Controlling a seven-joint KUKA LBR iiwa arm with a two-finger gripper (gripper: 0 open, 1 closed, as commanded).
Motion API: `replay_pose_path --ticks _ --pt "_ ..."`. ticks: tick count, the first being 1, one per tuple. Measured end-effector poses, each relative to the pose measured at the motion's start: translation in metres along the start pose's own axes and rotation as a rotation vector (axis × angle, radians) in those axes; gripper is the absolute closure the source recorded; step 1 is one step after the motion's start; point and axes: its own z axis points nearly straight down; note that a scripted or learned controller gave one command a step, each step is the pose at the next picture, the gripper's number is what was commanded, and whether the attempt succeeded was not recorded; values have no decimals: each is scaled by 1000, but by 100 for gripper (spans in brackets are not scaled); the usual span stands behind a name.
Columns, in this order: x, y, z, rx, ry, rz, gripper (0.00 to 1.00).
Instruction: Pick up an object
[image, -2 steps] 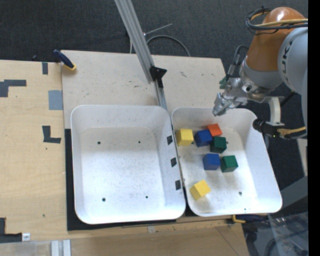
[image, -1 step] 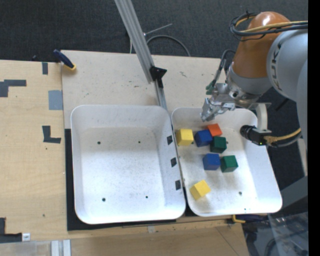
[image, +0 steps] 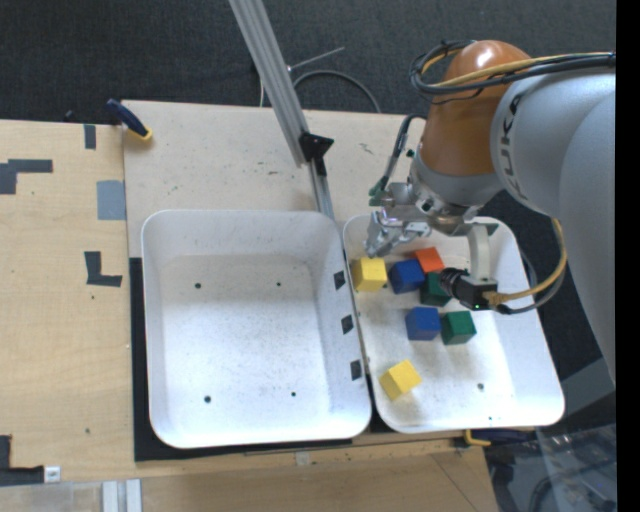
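The grey arm (image: 560, 130) with its orange band (image: 470, 100) comes in from the right and leans over the far part of the right bin (image: 520, 390). Beside it, the left bin (image: 240, 330) is the bigger of the two white trays, and both stand on a light wooden bench (image: 60, 300). A metal rail (image: 285, 90) runs at a slant from the top down to the place where the two bins meet. The gripper (image: 388, 232) hangs low at the far left corner of the right bin, just above a yellow cube (image: 369, 274); if it is released or clenched I cannot tell, and no object is seen inside it. Near it lie a blue cube (image: 406, 275) and an orange cube (image: 429, 260), touching each other, and a dark green cube (image: 435, 290) just beside them. A little closer to the camera are a second blue cube (image: 422, 323) and a green cube (image: 458, 327), side by side. Another yellow cube (image: 401, 379) lies apart, near the front left of the same bin.
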Motion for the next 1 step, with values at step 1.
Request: replay_pose_path --ticks 1 --pt "52 -13 -10 -2 1 -1 100"
